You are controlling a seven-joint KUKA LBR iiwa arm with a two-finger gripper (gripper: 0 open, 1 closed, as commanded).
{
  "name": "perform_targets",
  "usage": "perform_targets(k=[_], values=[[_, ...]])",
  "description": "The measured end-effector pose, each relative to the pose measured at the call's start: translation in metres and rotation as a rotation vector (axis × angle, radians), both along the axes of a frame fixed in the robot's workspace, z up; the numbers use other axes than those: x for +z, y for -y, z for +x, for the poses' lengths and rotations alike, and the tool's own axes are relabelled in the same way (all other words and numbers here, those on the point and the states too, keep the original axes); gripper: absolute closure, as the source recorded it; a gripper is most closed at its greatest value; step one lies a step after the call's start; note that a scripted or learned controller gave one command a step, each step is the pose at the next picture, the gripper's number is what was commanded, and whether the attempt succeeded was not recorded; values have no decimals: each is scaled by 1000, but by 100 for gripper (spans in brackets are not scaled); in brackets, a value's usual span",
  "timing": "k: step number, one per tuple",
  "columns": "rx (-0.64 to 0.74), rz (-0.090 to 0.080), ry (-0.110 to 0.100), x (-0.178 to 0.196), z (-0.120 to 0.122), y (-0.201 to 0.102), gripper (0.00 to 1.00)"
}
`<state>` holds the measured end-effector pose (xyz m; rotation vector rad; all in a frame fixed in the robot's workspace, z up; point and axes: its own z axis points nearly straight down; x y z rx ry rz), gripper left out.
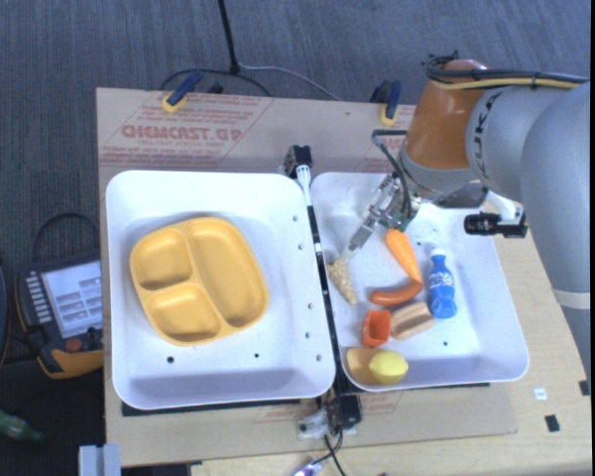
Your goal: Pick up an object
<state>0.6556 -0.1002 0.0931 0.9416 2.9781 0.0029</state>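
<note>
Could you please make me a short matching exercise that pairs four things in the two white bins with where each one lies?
Things:
1. Yellow plastic divided tray
2. Orange toy carrot
3. Small blue plastic bottle
4. Yellow toy lemon

Places:
A. Right bin, near its front edge
B. Left bin, in the middle
C. Right bin, just below the pincer
D. Right bin, right of the carrot and the sausage

Pairs: 1-B, 2-C, 3-D, 4-A
</note>
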Motion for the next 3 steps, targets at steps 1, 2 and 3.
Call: perform_targets(k=[1, 2, 3], values=[[419, -7, 5, 1, -23, -6, 0], [346, -2, -6, 2, -75, 11, 0], [346, 1, -11, 13, -75, 10, 100]])
